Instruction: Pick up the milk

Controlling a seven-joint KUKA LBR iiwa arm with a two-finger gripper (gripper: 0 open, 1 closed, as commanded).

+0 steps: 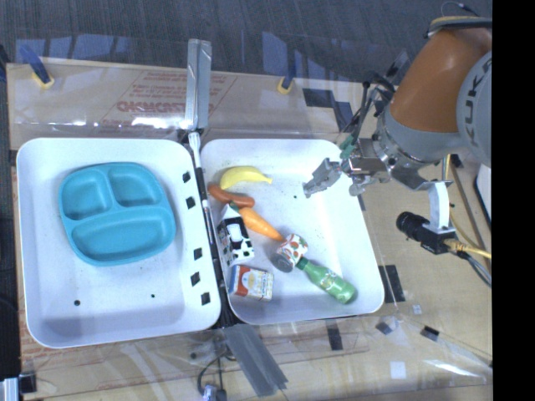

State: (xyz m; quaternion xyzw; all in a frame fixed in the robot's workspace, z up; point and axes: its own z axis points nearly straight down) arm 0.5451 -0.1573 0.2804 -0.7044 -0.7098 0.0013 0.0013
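The milk (235,237) is a small white carton with black cow patches. It lies on its side near the left wall of the right bin (334,224), just below a sausage and beside a carrot. My gripper (338,180) hangs over the upper right part of that bin, well to the right of the milk and above it. Its two fingers (319,177) stand spread apart, open, with nothing between them. The grey arm with its orange band (435,82) reaches in from the right.
The right bin also holds a banana (244,175), a sausage (231,196), a carrot (261,224), a small can (290,251), a green bottle (328,280) and a red-and-white box (251,283). A blue divided plate (117,211) lies in the left bin (50,307).
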